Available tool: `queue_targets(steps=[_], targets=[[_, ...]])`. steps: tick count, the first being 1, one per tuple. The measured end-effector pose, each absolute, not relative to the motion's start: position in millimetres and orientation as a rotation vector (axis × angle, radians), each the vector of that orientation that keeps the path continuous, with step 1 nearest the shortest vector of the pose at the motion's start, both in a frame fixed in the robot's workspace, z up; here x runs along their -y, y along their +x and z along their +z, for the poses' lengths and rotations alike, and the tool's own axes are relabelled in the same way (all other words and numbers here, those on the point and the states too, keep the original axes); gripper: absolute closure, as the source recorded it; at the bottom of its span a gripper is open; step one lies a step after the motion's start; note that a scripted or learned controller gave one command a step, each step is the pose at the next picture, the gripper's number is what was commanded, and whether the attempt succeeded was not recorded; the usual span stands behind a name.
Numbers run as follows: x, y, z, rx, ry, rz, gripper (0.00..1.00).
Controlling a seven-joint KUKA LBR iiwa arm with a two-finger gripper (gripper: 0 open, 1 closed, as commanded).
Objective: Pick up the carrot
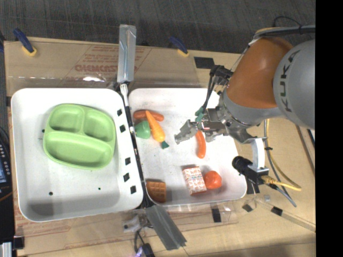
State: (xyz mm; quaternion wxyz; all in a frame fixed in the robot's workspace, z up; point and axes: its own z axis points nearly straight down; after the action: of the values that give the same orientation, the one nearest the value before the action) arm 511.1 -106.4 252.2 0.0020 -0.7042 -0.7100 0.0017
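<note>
A slim orange carrot-like piece (200, 144) lies or hangs lengthwise in the middle of the right bin (177, 98). Its upper end sits directly under my gripper (197, 130), which reaches in from the right above the bin. The gripper's body hides where the two meet, so a grasp cannot be confirmed. A second tapered piece, yellow-orange with a green end (156, 128), lies at the bin's left side, well apart from the gripper.
Beside the yellow-orange piece are a red sausage (148, 114) and a green vegetable (142, 129). Near the front wall are a brown waffle-like piece (156, 188), a small box (193, 180) and a red-orange tomato (213, 180). The left bin (32, 197) holds a green divided plate (80, 135).
</note>
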Motion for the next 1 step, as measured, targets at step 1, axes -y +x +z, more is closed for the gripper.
queue_targets(steps=[1], targets=[[62.1,510.6,220.8,2.327,-2.107,0.004,0.00]])
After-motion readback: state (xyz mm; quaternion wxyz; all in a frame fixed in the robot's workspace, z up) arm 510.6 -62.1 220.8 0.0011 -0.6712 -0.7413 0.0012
